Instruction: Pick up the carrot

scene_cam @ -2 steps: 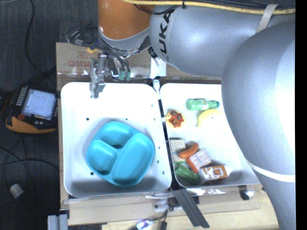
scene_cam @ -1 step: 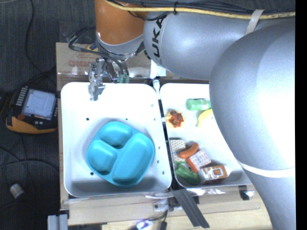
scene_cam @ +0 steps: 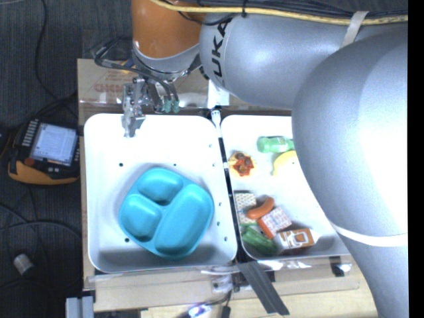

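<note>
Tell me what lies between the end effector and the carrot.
In the camera view: bare white floor of the left bin, the divider, between end effector and carrot.

- The big grey arm (scene_cam: 318,78) sweeps in from the right and takes up most of the upper right.
- Orange band (scene_cam: 162,12) sits at the far top, wrist pointing down.
- Gripper (scene_cam: 136,114) hangs at the far left, nothing between its fingers (scene_cam: 131,121).

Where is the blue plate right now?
The blue plate lies in the left bin, toward its front, below the claw that hangs over the bin's back edge.
</note>
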{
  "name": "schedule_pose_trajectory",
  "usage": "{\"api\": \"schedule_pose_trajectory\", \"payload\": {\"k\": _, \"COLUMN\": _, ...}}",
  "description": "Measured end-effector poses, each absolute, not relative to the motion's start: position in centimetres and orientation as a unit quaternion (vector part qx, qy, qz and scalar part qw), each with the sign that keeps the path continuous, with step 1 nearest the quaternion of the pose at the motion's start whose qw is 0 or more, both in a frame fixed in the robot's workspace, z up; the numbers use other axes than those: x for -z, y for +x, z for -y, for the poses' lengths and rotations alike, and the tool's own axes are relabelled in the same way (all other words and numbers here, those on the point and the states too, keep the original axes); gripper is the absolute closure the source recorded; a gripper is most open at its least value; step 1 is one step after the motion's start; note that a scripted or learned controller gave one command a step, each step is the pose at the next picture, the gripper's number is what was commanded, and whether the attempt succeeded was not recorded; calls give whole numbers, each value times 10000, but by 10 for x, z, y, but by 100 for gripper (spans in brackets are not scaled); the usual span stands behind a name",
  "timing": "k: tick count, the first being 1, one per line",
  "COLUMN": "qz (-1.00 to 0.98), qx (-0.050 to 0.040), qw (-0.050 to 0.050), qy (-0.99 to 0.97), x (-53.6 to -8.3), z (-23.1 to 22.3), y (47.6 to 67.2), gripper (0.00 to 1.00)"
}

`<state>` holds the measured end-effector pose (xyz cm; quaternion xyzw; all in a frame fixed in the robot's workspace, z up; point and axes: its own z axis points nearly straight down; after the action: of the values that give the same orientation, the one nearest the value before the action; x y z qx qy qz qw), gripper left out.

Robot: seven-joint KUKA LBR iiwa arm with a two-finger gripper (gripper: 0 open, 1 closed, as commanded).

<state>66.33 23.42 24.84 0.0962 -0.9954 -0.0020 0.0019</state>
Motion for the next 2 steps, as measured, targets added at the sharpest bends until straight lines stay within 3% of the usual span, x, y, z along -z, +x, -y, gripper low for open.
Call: {"api": "schedule_pose_trajectory", "payload": {"k": 2, "qz": 9954, "qx": 54, "qw": 36, "qy": 956, "x": -264, "z": -236, "y": 663, "gripper": 100}}
